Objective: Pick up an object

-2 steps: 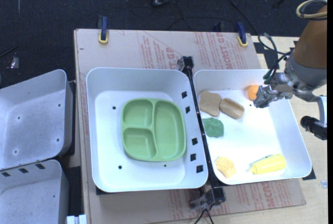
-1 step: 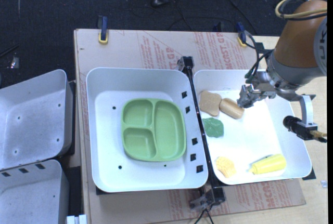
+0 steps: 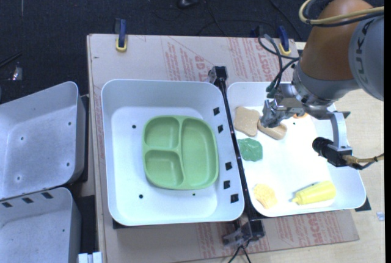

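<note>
White plastic, two shallow bins side by side on the bench (image 3: 104, 133). The left bin (image 3: 116, 103) carries a pale green divided tray (image 3: 181, 152), three compartments, sitting flat in the middle. Over to the right bin (image 3: 305, 207), and here's where the loose pieces are: a tan bread-like slice (image 3: 246, 121) up near the divider, a second tan chunk (image 3: 273, 130) just beside it, a small green lump (image 3: 250, 149) below those two, a yellow crinkled piece (image 3: 265, 195) near the front wall, and a yellow corn-shaped object (image 3: 315, 193) lying on its side to the right of that.

The grey arm (image 3: 342, 42) with its orange band comes in from the right, wrist bent down over the upper part of the right bin. The claw (image 3: 272, 114) sits right above the second tan chunk, at or touching its upper edge. Open or clenched? Cannot tell from this angle; the wrist body and cables crowd it out. The chunk lies on the bin floor.
</note>
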Motion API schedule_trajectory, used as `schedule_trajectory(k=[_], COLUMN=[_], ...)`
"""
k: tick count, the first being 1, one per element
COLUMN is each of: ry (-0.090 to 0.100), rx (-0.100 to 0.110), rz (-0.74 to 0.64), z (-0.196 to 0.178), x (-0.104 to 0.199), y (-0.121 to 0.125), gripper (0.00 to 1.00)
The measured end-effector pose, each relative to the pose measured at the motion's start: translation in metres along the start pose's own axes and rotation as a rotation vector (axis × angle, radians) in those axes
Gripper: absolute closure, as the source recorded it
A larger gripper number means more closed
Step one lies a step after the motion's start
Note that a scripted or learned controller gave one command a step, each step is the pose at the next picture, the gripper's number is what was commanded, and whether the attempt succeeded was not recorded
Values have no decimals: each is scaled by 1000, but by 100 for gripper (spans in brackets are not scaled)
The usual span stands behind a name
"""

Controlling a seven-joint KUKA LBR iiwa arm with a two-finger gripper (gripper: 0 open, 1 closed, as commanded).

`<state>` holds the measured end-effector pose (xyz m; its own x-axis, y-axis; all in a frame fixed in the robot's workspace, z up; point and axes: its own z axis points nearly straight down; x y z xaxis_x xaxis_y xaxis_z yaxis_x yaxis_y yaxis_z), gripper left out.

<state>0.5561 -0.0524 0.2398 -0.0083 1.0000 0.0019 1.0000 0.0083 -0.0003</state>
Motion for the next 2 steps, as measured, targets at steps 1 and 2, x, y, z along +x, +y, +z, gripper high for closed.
schedule_trajectory(k=[1, 2], ry=[-1, -2], rx=[2, 2], rz=[1, 3], z=[11, 16], x=[47, 90], y=[-10, -20], gripper=[100, 100])
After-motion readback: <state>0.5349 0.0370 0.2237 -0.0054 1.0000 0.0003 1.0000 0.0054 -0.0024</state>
